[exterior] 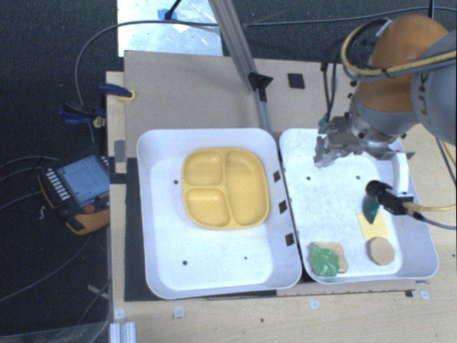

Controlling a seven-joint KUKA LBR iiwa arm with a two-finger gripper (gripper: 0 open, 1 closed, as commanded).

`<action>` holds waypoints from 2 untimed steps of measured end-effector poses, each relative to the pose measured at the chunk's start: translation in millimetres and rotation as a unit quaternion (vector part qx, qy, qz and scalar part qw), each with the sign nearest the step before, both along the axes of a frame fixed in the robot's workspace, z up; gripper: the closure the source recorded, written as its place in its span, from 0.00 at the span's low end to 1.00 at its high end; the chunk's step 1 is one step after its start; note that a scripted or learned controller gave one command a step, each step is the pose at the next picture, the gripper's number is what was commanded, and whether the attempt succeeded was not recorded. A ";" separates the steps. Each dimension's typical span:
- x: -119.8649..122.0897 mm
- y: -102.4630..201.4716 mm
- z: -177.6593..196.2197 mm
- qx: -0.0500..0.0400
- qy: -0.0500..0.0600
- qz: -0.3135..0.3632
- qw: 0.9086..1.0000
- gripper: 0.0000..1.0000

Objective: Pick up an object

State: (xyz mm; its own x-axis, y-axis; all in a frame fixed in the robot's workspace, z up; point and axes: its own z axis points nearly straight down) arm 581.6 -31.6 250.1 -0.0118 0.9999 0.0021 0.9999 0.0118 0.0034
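My gripper hangs over the far left part of the right bin, above bare white floor. Several small objects lie near that bin's front. A green piece on a tan slice sits at the front left. A round tan piece rests at the front right. A flat yellow piece and a small teal piece lie just behind it. All of these sit well in front of and to the right of the gripper, and none touches it.
The left bin holds a yellow divided plate. A metal pole slants down to the gap between the bins. A black plug and cable hang off the arm over the right bin's right side.
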 end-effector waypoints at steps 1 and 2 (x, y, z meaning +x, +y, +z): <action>-0.2 52.7 -13.4 0.000 0.002 -0.001 1.000 1.00; 7.4 95.8 -13.1 0.000 0.000 -0.001 1.000 1.00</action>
